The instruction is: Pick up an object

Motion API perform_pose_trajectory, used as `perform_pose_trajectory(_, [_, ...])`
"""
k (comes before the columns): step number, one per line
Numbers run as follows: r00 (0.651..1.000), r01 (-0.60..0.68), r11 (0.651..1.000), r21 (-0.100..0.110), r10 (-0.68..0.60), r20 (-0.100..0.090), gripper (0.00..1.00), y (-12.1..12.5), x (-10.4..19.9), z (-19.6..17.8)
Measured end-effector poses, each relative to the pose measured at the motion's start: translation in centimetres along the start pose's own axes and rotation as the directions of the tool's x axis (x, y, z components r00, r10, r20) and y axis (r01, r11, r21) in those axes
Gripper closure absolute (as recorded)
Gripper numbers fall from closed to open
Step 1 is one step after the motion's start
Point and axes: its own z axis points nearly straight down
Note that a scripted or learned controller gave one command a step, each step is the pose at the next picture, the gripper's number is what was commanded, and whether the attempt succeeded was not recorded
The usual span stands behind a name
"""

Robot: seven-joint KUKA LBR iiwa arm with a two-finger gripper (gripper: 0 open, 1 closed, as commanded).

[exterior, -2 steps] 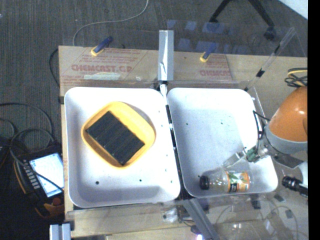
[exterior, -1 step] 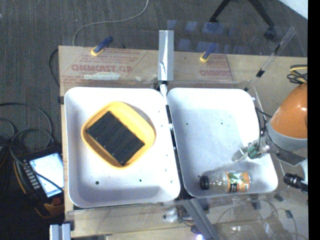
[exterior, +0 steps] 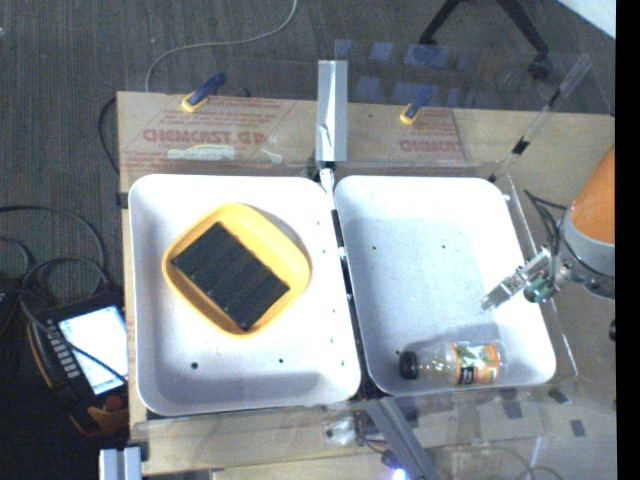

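the 2 bins [exterior: 430,218] look like smooth matt white plastic. the bottle [exterior: 452,362] is clear glossy plastic with an orange paper-like label. the yellow dish [exterior: 238,266] looks smooth plastic, holding a dark ribbed matt pad [exterior: 228,274].

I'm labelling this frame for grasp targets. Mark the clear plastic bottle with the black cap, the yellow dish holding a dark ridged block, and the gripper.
Clear plastic bottle [exterior: 452,361], camera view: on its body.
Yellow dish [exterior: 290,252], camera view: on its right rim.
Gripper [exterior: 505,293], camera view: between its fingertips.
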Motion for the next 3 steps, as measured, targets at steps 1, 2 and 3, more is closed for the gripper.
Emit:
perform_pose_trajectory(1, [1.000,0.000,1.000,0.000,0.000,0.000,0.00,0.0,0.0,0.0])
perform_pose_trajectory(2, [0.994,0.113,0.994,-0.005,-0.113,0.007,0.00,-1.0,-2.1,6.4])
perform_pose_trajectory(3, [0.965,-0.262,0.965,0.002,0.262,0.000,0.00,-0.9,-1.4,4.8])
